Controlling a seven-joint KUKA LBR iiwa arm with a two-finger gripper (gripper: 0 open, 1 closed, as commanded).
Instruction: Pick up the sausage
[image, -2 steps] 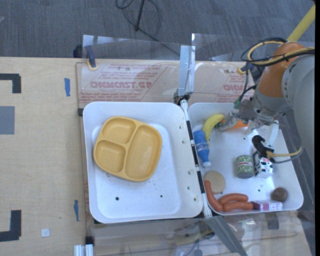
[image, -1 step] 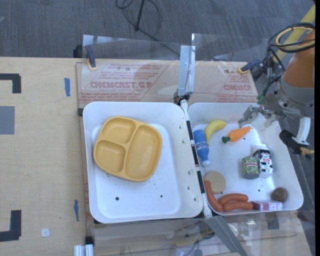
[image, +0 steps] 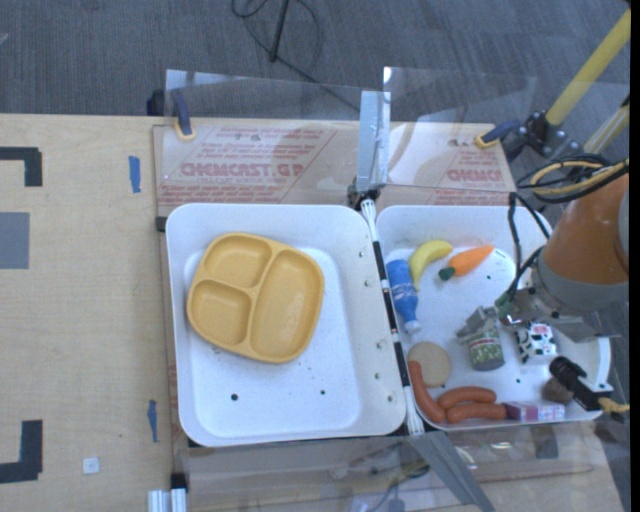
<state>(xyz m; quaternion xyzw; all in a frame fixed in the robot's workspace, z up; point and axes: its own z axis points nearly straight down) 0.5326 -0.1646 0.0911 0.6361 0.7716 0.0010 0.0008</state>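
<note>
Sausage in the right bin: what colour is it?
Reddish-orange, the sausage links lying along the right bin's near edge; camera view shows it best.

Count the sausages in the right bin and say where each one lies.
3: one sausage along the bin's left wall near the front, two lying side by side at the front edge.
</note>
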